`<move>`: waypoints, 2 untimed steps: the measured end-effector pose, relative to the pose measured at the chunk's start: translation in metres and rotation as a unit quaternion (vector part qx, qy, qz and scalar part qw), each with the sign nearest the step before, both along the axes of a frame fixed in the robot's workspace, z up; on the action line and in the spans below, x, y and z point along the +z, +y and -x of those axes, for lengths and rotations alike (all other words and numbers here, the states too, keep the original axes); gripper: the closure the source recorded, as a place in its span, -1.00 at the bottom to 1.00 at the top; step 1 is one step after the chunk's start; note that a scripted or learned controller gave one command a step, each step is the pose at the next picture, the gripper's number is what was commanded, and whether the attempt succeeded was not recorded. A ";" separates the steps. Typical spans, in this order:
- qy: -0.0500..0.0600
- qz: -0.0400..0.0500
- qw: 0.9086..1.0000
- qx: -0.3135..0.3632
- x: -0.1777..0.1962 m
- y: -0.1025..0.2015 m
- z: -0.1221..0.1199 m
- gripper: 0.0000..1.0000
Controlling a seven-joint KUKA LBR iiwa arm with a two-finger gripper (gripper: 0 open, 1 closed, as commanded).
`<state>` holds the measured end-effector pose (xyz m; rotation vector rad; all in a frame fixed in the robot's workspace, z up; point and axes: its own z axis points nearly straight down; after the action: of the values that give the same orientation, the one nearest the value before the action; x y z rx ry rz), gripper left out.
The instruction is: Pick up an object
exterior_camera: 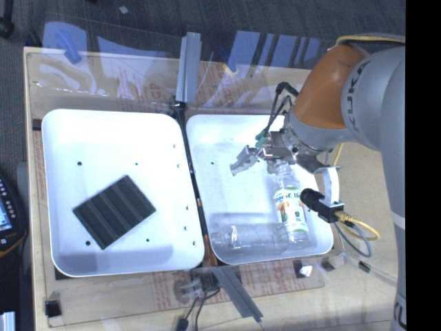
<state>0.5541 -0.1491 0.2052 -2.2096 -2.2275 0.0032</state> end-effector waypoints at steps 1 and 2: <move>-0.001 0.001 1.000 -0.013 -0.004 -0.062 -0.002 -1.00; 0.000 0.000 1.000 0.023 -0.006 -0.059 0.013 -1.00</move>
<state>0.5412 -0.2079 0.1997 -2.1587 -2.2770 0.0021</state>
